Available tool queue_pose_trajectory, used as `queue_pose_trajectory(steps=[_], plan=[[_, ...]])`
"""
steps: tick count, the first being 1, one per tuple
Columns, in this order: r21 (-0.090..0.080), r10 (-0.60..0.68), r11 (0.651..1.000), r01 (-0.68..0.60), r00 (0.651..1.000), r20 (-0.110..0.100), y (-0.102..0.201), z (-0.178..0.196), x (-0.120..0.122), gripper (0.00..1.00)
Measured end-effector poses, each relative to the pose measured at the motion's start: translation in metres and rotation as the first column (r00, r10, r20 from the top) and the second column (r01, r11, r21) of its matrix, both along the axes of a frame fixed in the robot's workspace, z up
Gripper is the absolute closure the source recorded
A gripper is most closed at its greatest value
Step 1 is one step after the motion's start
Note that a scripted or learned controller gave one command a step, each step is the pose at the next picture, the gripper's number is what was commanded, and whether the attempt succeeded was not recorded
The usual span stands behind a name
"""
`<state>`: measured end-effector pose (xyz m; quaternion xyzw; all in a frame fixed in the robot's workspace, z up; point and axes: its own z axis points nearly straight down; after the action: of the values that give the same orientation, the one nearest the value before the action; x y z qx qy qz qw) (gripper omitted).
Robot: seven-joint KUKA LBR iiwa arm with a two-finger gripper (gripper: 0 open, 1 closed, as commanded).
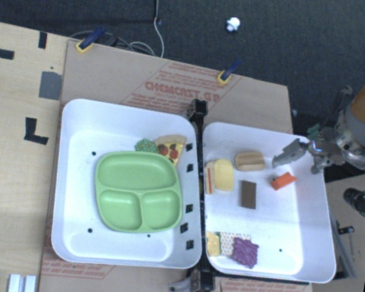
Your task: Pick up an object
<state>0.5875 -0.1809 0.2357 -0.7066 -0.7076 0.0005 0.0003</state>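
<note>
on the left, the left bin (82, 125) holds a green divided plate (138, 192), with a piece of toy broccoli (145, 145) and a pizza slice (171, 147) lying just beyond its far rim. none of this is near the arm.

across the divider, the right bin (307, 232) carries the likelier targets: a yellow piece (221, 175) near the divider, a tan bread roll (250, 161) just behind it, a brown block (248, 194) in the middle, an orange piece (283, 181) toward the far right, and a purple item (245, 251) beside a patterned scrap (229, 240) at the near edge.

the jaws (303, 155) hang over the bin's upper right, spread apart with nothing between them, above and slightly beyond the orange piece. this looks like the approach step: no object is picked yet. the next move likely calls for centring over one item, probably the orange piece or the roll, lining the fingers across its narrow side, then descending before closing.
</note>
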Motion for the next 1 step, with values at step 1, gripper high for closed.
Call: queue_pose_trajectory(steps=[1], plan=[[0.006,0.003,1.0,-0.003,1.0,-0.013,0.0564,-0.1303,-0.0128,0.0]])
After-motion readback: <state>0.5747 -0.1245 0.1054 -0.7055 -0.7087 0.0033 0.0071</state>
